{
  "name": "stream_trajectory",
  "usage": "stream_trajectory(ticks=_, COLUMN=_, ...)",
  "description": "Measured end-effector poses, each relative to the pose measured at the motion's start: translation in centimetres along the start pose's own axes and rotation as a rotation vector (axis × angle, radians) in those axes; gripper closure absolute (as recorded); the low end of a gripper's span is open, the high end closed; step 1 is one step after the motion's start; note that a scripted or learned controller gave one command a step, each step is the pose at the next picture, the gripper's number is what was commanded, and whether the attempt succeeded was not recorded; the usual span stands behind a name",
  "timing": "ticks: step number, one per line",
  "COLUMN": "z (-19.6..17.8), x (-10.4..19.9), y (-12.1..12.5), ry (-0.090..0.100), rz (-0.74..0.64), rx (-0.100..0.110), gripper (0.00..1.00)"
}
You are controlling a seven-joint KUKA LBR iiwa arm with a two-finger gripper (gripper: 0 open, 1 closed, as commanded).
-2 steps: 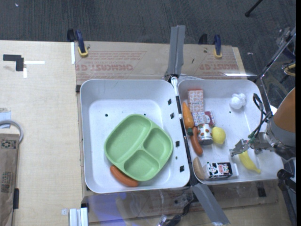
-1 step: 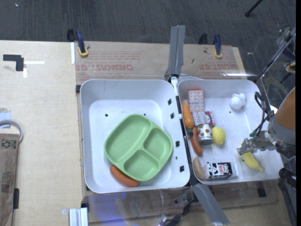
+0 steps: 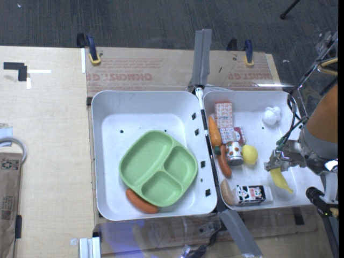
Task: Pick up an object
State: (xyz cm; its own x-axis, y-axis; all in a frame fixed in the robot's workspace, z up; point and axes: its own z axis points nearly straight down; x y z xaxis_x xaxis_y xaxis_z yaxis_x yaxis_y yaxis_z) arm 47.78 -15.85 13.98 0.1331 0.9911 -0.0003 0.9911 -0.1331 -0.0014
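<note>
Now the pincer [image 3: 275, 163] hangs low at the right of the frame, right over the top end of the banana [image 3: 281, 180] in the right bin [image 3: 252, 97]; whether it is clenched or released I cannot tell. The banana lies close to the lemon [image 3: 250, 154], so a slanted grab might just nudge it away.

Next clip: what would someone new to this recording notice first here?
Probably the green divided plate filling the left bin, with an orange sausage-like piece tucked under its near edge. Next, the clutter in the right bin: a carrot, a lemon, a small can and a banana. The claw sits just above the banana at the right side.
</note>
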Motion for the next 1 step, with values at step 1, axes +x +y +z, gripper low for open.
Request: stream_trajectory(ticks=1, z=-9.36, x=3.14, y=1.55, ry=-0.001, rz=-0.15, rx=-0.001, gripper=1.0)
